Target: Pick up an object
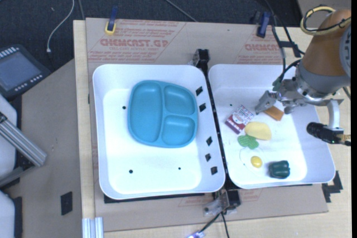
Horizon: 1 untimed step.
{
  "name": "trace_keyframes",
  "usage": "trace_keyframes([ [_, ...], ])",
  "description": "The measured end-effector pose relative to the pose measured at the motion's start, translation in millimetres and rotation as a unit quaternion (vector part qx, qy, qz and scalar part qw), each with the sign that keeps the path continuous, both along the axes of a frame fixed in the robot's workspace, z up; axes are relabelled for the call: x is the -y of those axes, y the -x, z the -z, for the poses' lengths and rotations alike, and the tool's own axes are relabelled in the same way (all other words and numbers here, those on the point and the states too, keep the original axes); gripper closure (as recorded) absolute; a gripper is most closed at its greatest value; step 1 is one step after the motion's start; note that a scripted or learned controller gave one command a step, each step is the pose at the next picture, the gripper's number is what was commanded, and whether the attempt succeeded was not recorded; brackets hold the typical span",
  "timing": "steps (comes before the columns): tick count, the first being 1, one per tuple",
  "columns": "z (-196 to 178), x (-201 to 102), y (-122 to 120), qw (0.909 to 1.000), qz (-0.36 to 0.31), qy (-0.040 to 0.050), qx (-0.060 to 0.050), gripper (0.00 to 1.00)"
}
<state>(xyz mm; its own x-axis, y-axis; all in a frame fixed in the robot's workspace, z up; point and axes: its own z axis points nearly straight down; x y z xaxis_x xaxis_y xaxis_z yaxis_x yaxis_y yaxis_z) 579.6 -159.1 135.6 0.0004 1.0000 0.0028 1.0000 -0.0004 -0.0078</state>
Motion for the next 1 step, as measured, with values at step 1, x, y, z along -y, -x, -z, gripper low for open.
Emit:
trace_keyframes([
  [1, 47.1, -0.3, -2.4, 1.0, 0.0, -0.0001, 0.005, 0.0],
])
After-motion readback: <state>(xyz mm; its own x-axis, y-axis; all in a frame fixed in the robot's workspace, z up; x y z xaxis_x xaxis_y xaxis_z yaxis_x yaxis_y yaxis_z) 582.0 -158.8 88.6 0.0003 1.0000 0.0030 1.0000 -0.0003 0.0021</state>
